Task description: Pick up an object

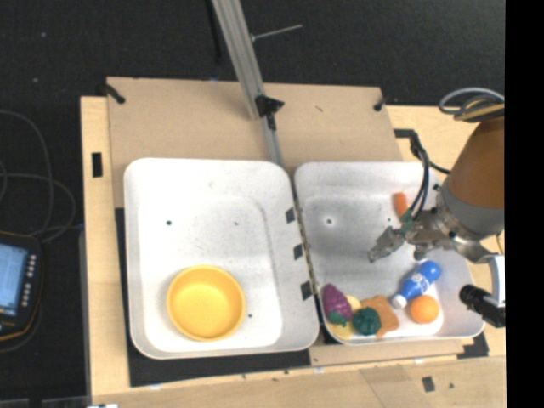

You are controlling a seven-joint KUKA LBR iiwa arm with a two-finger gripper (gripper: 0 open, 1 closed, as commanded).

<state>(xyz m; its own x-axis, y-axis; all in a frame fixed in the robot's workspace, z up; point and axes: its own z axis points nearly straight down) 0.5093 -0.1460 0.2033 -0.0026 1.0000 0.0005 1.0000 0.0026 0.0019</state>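
The small white plastic bottle with a blue cap [416, 282], likely light, stiff and slippery, is best taken across its body by the released gripper [382, 246] just beyond it.

Robotics lab test cell: plywood bench [238, 113] sitting on dark flooring, bearing two white bins [212, 228]; metal camera pole [242, 45] rising behind the bins; control pendant [15, 283] and cables lying left of the bench.
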